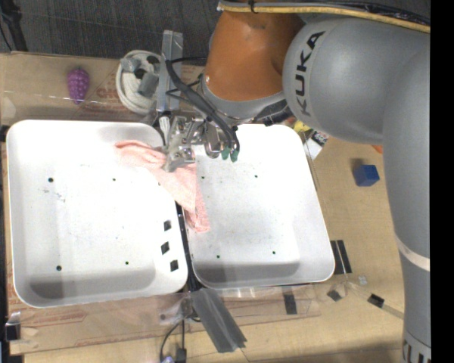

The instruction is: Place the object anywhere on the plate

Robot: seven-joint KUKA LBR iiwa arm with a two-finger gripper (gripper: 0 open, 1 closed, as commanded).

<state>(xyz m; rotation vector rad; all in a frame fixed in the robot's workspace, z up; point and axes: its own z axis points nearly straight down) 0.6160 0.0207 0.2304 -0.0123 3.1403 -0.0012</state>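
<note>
While the camera looks down at a slant on a wooden bench (348,203), two shallow white bins sit side by side: the left bin (76,225) and the right bin (265,225), their inner rims touching along the middle of the picture.

A large grey arm (356,74) with an orange band (246,55) comes in from three o'clock and bends toward the centre. Its gripper (183,151) hangs at about twelve o'clock from the seam between the bins, just above their far rims. The metal fingers (174,157) point downward and press into the upper end of a pink cloth (183,181); the fabric bunches against them, but whether they are clenched on it or only resting against it cannot be told from this angle.

That pink cloth is draped across the seam. One part spreads toward ten o'clock inside the left bin, and a longer strip trails toward six o'clock along the inner edge of the right bin.

Beyond the bins, at eleven o'clock, a small purple object (78,83) lies on the bench, with a white round object (138,78) near it, beside the gripper's mount. At three o'clock, well apart from the bins, a blue block (367,174) rests on the bench.
</note>
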